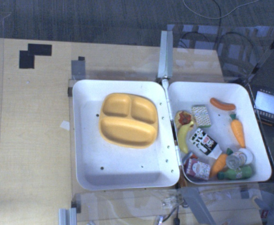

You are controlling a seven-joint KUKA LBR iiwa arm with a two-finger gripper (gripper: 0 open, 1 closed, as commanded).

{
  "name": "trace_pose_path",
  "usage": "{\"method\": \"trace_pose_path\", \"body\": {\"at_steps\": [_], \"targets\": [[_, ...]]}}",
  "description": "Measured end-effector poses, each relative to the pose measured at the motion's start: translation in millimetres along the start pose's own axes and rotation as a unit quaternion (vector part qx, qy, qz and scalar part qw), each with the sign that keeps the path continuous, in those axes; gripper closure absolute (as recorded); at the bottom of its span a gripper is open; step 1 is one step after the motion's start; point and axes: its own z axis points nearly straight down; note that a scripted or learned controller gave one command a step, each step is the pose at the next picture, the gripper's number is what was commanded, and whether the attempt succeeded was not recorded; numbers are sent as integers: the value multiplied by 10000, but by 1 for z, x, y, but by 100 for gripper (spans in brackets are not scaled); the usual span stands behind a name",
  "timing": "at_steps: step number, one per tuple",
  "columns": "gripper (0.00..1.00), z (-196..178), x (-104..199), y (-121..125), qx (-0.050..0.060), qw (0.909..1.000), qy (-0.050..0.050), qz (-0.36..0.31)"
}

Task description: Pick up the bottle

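— Looking for the bottle (234, 174), where do you make it out?

— I take it to be the green one lying on its side in the right bin (207, 84), tight against the wall nearest the camera, in the corner. It is small in the camera view, so I would not swear to its shape.

— Why is it awkward there?

— It is hemmed in. A silver can (238, 159) sits just behind it, touching or nearly so, and an orange piece (219, 163) leans in at its left end. With the wall on the other side, there seems to be little room beside it.

— And further out?

— A red packet (197, 168) lies left of the orange piece, then a black-and-white carton (203, 142) and a banana (182, 138) toward the middle divider. A carrot (238, 131) and a sausage (222, 104) lie farther back, well apart from the bottle. The toys look tipped in loosely, not arranged.

— The other side?

— The left bin (87, 139) holds a yellow divided plate (129, 119); both bins rest on the pale table (29, 125).

— And the pincer: how wide, holding what?

— I cannot tell its opening. Nothing touches the bottle, so I judge the pick not yet begun.
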Motion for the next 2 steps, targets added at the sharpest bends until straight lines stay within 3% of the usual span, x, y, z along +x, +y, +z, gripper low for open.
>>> {"method": "trace_pose_path", "body": {"at_steps": [1,2], "targets": [[100,0,8,20,0,9985,-1,-539],[100,1,31,52,12,9979,-2,641]]}}
